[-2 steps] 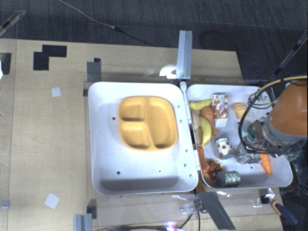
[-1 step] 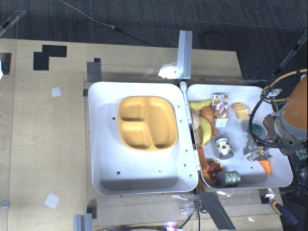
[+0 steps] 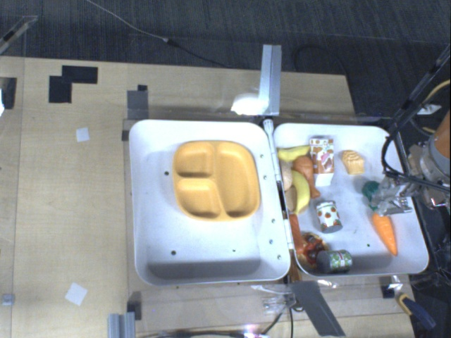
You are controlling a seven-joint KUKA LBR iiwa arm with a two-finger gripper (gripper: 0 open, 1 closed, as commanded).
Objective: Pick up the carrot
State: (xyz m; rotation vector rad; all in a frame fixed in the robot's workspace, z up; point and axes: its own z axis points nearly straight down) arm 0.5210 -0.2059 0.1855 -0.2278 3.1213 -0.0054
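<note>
At far left of the frame, the left bin (image 3: 141, 189), with a yellow divided plate (image 3: 213, 178) in its middle and nothing for the task. Past the centre divider, the right bin (image 3: 417, 259), crowded along its left wall: bananas (image 3: 301, 189), a small printed carton (image 3: 321, 153), a patterned can (image 3: 328, 215) and a dark can (image 3: 335, 260) lying lower down. Further right, a pale bread-like piece (image 3: 353, 162) near the upper rim and a small green item (image 3: 371, 187) just left of the tool. Then the gripper (image 3: 387, 201), reaching in from the right edge and hanging over the right half of this bin; open or closed cannot be told from this slanted view. Directly below it in the frame, the carrot (image 3: 385, 234), flat on the bin floor near the lower right corner, well apart from the cans. Long axis close to top-to-bottom in the frame, leaning a little: thick end up and slightly left, just beside the tool, point down and slightly right. Probably calls for a short shift toward the lower edge of the frame, and a closing line set across that axis, left to right.
</note>
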